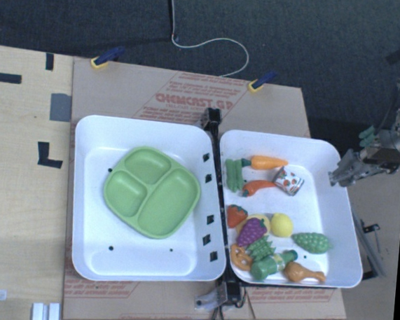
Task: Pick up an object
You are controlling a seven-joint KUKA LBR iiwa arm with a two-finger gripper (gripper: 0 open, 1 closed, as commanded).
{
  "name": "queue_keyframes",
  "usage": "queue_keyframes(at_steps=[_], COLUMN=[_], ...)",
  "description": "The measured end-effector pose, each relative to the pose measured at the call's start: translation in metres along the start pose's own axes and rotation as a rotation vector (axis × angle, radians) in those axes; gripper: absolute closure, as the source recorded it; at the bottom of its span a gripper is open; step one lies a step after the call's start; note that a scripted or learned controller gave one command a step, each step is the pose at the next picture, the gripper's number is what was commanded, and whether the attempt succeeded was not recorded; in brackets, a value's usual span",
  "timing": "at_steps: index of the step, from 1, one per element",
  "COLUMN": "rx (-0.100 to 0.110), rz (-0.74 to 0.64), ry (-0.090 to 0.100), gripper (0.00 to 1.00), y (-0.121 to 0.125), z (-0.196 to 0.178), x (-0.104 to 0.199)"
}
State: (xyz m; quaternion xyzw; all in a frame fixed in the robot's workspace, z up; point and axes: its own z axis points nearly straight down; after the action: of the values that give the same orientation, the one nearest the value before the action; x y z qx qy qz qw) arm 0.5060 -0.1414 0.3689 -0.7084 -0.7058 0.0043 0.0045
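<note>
From my seat I see the pincer (341, 175) at the right of the frame, hanging just over the right rim of the right bin (328, 148); I cannot tell how it is set, and nothing shows in its grasp. The pickable toys all lie in that right bin: an orange carrot (268, 162) near the top, a second carrot (259, 187) below it, green beans (233, 174) against the left wall, and a small white cup with red spots (289, 181) tipped beside the carrots. Lower down sit a strawberry (235, 215), purple grapes (251, 232), a yellow lemon (281, 225), a bumpy green piece (311, 242) and a tan drumstick (303, 273) near the bottom edge. The left bin (90, 132) holds a green divided plate (152, 193). Both bins rest on cardboard on the worktop (9, 172).
</note>
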Motion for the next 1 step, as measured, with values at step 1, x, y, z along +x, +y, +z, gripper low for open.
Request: queue_keyframes(at_steps=[1], rx=[-0.031], rz=[-0.005], ry=[-0.005], gripper=[1.0], y=[-0.0162], z=[-0.1718], x=[0.0019])
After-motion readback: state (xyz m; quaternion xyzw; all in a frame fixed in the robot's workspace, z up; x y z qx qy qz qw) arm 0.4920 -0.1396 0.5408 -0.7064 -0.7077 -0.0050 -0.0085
